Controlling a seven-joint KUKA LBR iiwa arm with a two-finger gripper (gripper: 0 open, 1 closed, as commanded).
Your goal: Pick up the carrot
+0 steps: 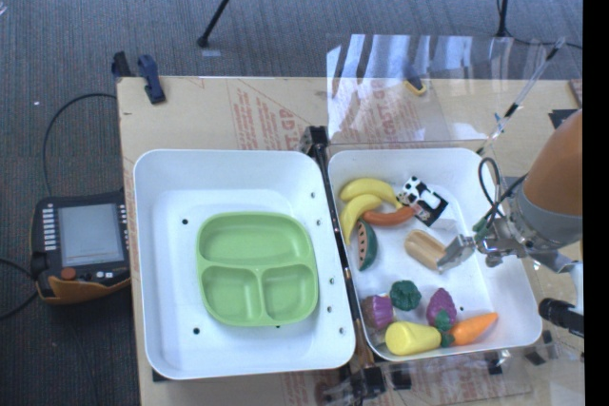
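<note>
Carrot [473, 328] lies in the right bin [447, 159], front right corner, tip pointing right, green top butted against the purple eggplant [440, 306] and just beside the yellow pear [413, 338]. We see the gripper [459, 252] above and left of it, hovering near the tan bread piece [425, 249], nothing between its fingers; whether the claw is wide or narrow, we cannot tell.

Risks, as we judge them: descent from here lands on the bread, not the carrot. The carrot sits close to the bin wall, so one finger may hit the rim. The eggplant and pear crowd the leafy end, so the claw could pinch a neighbour or nudge the carrot away. A slim, tapered body may slip out.
</note>
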